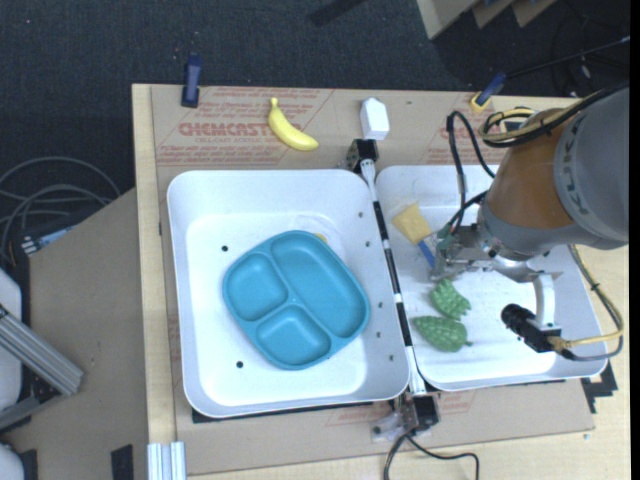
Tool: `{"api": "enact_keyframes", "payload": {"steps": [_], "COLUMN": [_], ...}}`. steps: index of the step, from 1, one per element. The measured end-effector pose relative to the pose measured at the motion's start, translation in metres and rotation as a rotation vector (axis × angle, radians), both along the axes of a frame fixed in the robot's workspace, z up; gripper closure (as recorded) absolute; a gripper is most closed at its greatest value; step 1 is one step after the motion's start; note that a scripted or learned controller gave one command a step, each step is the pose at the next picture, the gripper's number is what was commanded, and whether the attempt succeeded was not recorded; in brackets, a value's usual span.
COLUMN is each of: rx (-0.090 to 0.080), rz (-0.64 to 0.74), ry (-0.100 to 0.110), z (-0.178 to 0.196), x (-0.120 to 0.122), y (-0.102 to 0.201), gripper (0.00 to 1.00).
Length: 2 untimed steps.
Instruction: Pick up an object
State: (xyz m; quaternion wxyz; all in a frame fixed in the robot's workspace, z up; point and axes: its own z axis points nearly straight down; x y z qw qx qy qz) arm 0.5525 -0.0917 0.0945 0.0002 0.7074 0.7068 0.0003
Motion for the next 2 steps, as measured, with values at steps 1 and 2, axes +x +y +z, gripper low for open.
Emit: {"api": "enact_keyframes", "payload": {"steps": [1,2], "rx": [0.000,0.001], "rz": [0.000,0.000], "ry": [0.001,0.004], "z": [0.000,-0.010], "x": [0.000,-0.037], "y": [0.000,-0.005], "gripper": [0.00,0.00]}}
